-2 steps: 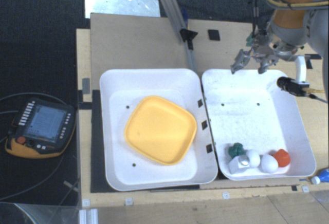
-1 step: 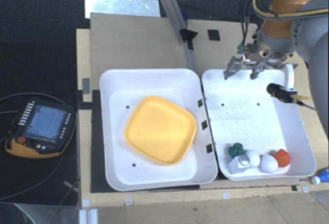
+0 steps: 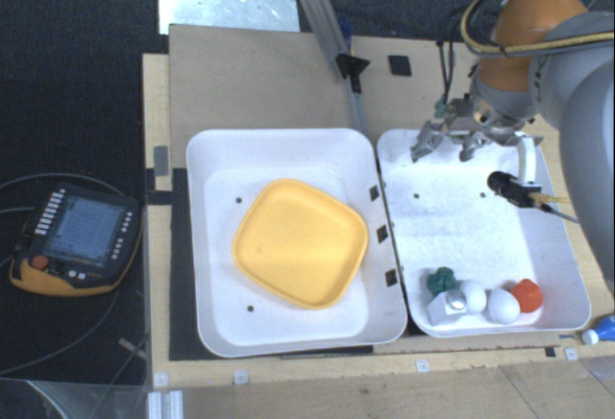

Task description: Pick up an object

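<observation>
Two bins: sitting side by side on the bench.
Left white bin [image 3: 207, 244]: carrying a yellow square plastic plate [image 3: 301, 242] at its centre.
Right white bin [image 3: 562, 258]: holding a green piece [image 3: 441, 280], white ball [image 3: 503, 306] and red piece [image 3: 527, 293] along its near edge.
Gripper [image 3: 444, 150]: hovering over the right bin's far edge, jaws spread, gripping nothing.

hand [image 3: 444, 144] over right bin [image 3: 480, 215], yellow plate [image 3: 301, 242] left

We see the grey arm [image 3: 577, 71] cut off by the right edge, its bulk hiding the right bin's [image 3: 404, 215] far corner, and the small blue thing [image 3: 598, 333] too cropped to identify.
</observation>
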Available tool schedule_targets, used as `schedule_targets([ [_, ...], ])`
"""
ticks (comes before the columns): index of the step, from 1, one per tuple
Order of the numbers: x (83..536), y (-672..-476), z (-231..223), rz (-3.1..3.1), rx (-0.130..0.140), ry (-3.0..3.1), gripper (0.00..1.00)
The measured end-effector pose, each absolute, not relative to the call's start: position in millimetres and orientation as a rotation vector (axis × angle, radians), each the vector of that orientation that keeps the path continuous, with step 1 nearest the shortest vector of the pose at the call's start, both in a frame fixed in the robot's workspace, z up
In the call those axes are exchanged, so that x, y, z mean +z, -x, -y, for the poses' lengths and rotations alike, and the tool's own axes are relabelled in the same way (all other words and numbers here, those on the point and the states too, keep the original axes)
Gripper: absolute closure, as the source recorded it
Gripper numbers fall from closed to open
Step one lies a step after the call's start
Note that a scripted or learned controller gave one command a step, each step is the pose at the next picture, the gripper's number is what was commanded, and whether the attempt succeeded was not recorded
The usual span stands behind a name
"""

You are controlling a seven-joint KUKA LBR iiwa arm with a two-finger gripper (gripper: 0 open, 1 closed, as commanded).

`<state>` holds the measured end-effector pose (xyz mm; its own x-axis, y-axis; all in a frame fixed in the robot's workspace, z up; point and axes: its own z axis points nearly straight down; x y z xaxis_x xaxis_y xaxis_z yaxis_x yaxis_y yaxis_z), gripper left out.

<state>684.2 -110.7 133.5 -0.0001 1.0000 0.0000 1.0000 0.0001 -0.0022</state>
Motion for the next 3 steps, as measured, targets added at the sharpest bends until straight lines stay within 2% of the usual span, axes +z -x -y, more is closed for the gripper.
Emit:
schedule_targets([
  [1,147,-685.5,111,2.224,-0.002,2.222,1.00],
  [2,191,-687.6,116,2.225,-0.004,2.224,1.00],
  [3,210,-688.1,116,2.223,-0.003,2.222,1.00],
])
